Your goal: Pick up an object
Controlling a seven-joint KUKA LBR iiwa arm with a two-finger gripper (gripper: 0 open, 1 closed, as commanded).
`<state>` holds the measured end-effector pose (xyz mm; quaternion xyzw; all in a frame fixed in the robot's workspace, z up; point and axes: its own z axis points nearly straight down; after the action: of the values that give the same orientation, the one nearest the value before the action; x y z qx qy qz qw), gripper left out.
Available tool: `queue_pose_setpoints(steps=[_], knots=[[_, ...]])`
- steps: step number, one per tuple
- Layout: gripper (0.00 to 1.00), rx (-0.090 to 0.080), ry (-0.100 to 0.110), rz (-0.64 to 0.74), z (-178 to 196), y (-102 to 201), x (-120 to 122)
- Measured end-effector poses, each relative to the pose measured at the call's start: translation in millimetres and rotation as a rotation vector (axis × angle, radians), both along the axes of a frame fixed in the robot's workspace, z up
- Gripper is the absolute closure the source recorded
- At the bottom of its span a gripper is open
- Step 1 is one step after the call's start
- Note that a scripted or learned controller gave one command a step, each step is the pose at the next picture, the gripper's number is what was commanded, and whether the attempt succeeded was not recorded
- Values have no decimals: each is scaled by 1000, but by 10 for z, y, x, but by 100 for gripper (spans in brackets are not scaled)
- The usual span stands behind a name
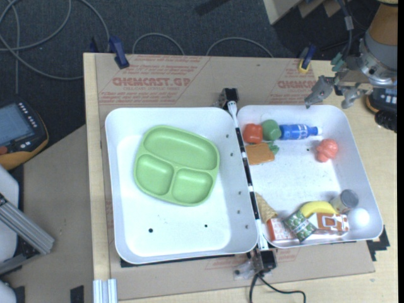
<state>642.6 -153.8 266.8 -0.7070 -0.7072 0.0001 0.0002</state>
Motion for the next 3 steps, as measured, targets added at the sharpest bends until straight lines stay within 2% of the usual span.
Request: queue_pose_setpoints(steps=[1, 2, 3], knots=[[0, 0, 2, -1, -1075, -623, -145], [0, 0, 1, -1, -1349, -671, -376], [0, 1, 1, 0, -1771, -528, -471]])
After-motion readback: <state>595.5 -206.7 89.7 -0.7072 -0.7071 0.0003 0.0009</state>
